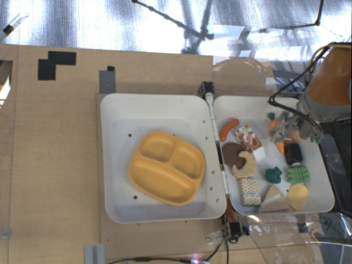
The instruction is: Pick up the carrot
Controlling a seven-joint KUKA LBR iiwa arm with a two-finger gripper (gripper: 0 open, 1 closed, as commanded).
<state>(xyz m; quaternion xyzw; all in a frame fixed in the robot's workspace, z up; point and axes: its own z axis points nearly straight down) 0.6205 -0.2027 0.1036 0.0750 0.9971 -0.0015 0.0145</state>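
the left bin [110, 164] carries a yellow 3-section plate [166, 167] near its middle. the right bin [324, 194] holds small toy foods, among them a croissant [245, 164] by its left wall and a green broccoli [273, 174] near its middle. the gripper [286, 130] hangs over the far right corner; i cannot tell how its jaws stand. the carrot [273, 124] lies just beside it there.

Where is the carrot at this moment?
The carrot lies in the right bin, near its upper right part, just under the gripper and above a black block.
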